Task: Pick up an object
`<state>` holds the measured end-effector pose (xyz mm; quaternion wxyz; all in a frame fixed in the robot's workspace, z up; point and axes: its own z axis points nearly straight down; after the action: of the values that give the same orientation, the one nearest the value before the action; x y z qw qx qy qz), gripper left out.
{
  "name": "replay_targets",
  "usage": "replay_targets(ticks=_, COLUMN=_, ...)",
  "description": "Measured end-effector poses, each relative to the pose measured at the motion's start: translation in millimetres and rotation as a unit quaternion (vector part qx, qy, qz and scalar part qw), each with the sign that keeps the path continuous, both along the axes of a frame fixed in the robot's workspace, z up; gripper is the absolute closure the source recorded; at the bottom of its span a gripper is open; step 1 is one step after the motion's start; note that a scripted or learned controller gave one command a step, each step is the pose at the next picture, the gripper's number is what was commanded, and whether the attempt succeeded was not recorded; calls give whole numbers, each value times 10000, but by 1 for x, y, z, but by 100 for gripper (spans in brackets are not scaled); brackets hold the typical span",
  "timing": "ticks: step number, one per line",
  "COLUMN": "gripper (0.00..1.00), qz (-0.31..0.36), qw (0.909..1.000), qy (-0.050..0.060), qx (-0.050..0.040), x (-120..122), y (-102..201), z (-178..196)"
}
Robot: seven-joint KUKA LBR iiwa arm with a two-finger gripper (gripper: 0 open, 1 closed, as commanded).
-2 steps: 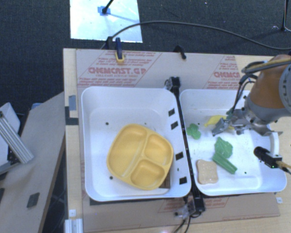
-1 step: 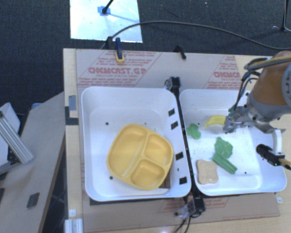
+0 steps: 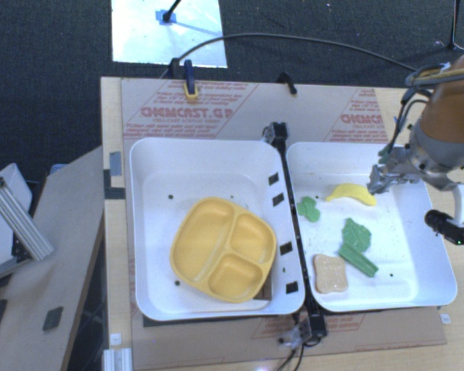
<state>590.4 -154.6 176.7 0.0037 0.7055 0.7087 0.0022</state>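
Nearest the camera, a slice of toast [image 3: 330,273] lay flat at the front of the right bin [image 3: 425,296], with a long green vegetable piece [image 3: 359,259] just beside it and a bushier green broccoli piece [image 3: 356,233] touching that one's far end. Further back sat a small green piece [image 3: 308,209] close to the wall between the two bins, and a yellow banana [image 3: 353,195] lying curved on the white floor. From the right, the grey and orange arm [image 3: 448,118] reached over the bin, and its tool [image 3: 379,180] hung just at the banana's right end; whether it was open or closed I could not tell. Over in the left bin [image 3: 151,207] rested a yellow divided plate [image 3: 223,248], tilted toward the front right corner. Both bins stood on the table [image 3: 116,130].
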Motion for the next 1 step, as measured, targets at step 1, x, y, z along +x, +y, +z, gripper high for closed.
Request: replay_targets(ticks=1, gripper=100, qz=6, qw=10000, qy=5, qx=3, x=0, y=10, z=57)
